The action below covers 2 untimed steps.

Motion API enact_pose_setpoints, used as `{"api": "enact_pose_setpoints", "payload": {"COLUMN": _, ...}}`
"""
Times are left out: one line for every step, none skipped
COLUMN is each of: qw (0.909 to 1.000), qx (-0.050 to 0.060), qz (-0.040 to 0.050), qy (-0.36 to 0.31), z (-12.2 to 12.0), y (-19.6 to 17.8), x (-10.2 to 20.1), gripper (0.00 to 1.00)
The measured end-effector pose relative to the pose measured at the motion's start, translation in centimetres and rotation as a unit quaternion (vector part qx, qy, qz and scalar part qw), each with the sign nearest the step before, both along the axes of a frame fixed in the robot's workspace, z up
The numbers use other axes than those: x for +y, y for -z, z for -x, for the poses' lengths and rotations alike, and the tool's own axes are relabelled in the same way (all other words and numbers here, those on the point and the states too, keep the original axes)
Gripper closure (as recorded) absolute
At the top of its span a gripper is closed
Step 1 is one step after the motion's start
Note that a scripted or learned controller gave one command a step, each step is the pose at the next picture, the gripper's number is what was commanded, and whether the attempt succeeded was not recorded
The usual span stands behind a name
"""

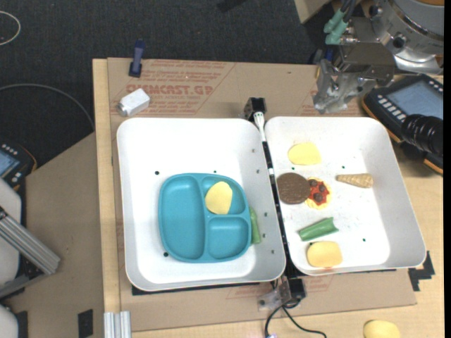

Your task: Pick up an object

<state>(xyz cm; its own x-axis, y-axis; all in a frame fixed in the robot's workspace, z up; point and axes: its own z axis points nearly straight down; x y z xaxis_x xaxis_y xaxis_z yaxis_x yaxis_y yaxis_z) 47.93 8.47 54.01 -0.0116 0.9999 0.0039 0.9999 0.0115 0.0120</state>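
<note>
My gripper (pixel 337 94) hangs above the bench just behind the right bin's (pixel 394 210) back left corner, open, with nothing between its fingers. In that bin lie a pale yellow piece (pixel 304 153), a brown round disc (pixel 292 188) touching a small red item (pixel 318 192), a tan cone (pixel 354 180), a green stick (pixel 316 228) and a yellow lump (pixel 324 253). The left bin (pixel 141 189) holds a teal divided plate (pixel 184 220) with a yellow piece (pixel 219 198) in its upper right compartment. A thin green piece (pixel 254 227) lies against the plate's right edge.
A small white block (pixel 134 102) and a blue clip (pixel 137 58) sit on the cardboard behind the left bin. A black pendant (pixel 409 108) lies at the right, beside the gripper. Another yellow item (pixel 380 328) rests off the bins at the bottom right.
</note>
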Motion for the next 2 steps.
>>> {"api": "enact_pose_setpoints", "payload": {"qw": 0.9999, "qx": 0.014, "qz": 0.0031, "qy": 0.009, "z": 0.1, "y": 14.0, "x": -6.3, "gripper": 1.0}}
{"api": "enact_pose_setpoints", "payload": {"qw": 0.9999, "qx": 0.013, "qz": 0.0026, "qy": 0.007, "z": 0.2, "y": 24.1, "x": -7.5, "gripper": 1.0}}
